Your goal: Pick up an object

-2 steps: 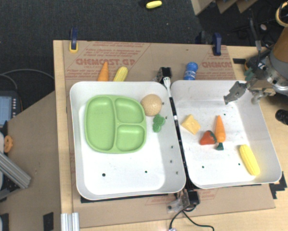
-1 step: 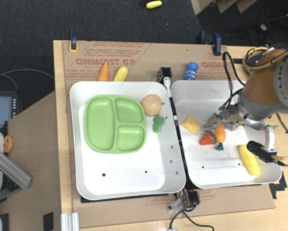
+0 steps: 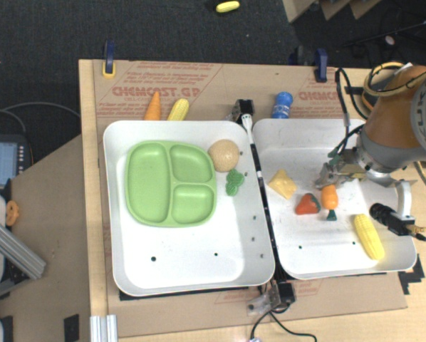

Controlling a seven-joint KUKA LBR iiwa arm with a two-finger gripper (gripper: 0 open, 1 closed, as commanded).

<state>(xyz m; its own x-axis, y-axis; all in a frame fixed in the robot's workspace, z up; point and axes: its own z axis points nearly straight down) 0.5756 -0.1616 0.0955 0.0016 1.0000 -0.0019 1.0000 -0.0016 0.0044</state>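
My gripper [image 3: 335, 168] hangs over the right shallow white bin [image 3: 305, 258], toward its far right part, with my grey wrist and its orange band coming in from the right. From this slanted view I cannot tell how far it is open, and I see nothing caught in it.

The closest thing to pick is the small orange toy carrot with a green tip [image 3: 329, 197]. It lies on the bin floor just on the near side of my gripper. Its long axis runs roughly far to near, with the green tip at the near end. Whether my gripper touches its far end I cannot tell.

Just beside the carrot on its left sits a red strawberry-shaped toy [image 3: 307, 204], close enough that it may be touching. A yellow cheese wedge [image 3: 283, 184] lies further left and slightly farther back, and a yellow corn cob [image 3: 370, 236] lies to the near right, apart from the carrot.

I judge the coming move to be a short shift toward the near side and then down. I would close across the carrot's narrow width, left to right. The strawberry's crowding on the left is the likeliest cause of a miss.
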